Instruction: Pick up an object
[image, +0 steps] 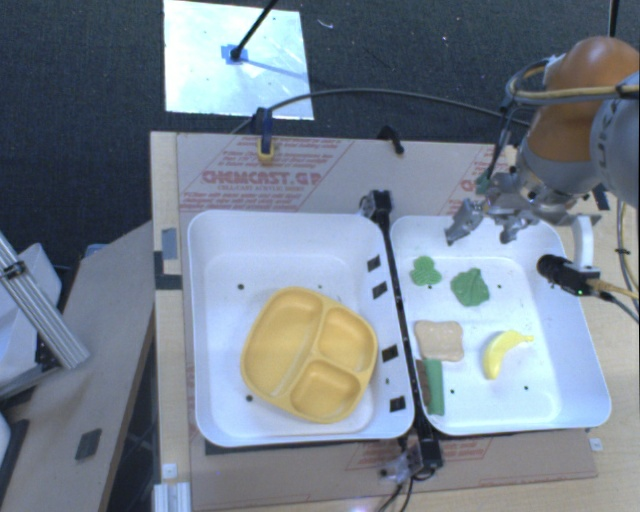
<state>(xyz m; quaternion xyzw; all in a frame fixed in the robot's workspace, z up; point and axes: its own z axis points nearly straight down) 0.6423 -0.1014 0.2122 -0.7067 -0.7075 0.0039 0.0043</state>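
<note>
Two shallow white bins: your yellow divided plastic tray (309, 354) sits in the left one (215, 260). Right bin (570, 390) holds two green leafy pieces (470, 287), tan toast slice (439, 340), yellow banana (503, 351), green stick (434, 386). Gripper (487, 230) hovers at upper right, fingers spread, pinching nothing.

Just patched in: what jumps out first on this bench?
The yellow tray in the left bin grabs the eye. The right bin holds small pieces: a banana, toast and two green leafy bits. The gripper hovers open over its far edge.
</note>
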